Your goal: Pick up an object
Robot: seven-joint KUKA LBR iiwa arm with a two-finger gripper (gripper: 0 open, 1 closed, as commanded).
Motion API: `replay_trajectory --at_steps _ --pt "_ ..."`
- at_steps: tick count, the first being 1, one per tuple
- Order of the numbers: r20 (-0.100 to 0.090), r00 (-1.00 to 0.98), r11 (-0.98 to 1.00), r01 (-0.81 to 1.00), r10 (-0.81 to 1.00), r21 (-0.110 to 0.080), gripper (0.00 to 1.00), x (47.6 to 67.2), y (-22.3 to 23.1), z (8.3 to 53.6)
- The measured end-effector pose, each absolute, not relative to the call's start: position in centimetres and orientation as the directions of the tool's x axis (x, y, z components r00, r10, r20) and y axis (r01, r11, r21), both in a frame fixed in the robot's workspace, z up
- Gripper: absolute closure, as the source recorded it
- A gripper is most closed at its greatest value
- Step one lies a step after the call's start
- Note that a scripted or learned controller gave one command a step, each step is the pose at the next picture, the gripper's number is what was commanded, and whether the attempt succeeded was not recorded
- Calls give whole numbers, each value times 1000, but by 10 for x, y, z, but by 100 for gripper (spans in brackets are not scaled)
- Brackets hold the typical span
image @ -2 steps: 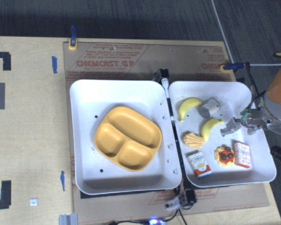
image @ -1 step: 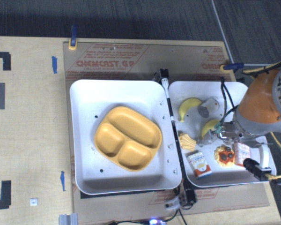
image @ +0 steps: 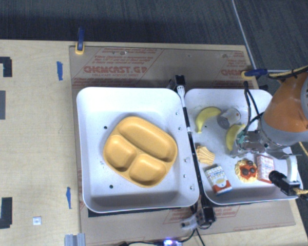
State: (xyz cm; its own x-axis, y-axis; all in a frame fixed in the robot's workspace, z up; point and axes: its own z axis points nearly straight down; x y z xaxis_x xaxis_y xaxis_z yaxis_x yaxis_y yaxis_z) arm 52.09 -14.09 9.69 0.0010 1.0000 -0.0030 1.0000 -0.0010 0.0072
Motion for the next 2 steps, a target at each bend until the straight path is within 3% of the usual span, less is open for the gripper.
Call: replay_trajectory --at_steps 1,2 --pt "0 -1 1 1000 1000 1 100 566 -102 113" --pt "-2 2 -2 1000 1000 2 100 508 -166 87"
